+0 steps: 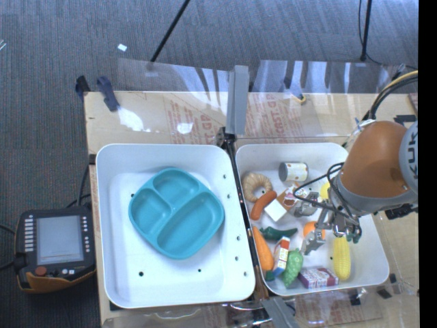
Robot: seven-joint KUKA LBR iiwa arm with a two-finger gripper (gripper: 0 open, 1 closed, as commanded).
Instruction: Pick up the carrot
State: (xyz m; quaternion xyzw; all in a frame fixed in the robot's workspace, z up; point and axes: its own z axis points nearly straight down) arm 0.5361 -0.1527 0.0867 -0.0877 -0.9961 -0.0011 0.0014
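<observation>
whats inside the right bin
The right bin holds a carrot, a corn cob, a can, a bagel and other small toy foods. The arm covers its right part.

Bright, even overhead light; slightly soft focus.
Glare on the clear panel [205,80] behind the bins; faint shadow under the blue plate [176,212].

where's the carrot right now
The carrot lies in the right bin, along its left wall near the front, just left of the small carton and the green vegetable, well left of the claw.
</observation>
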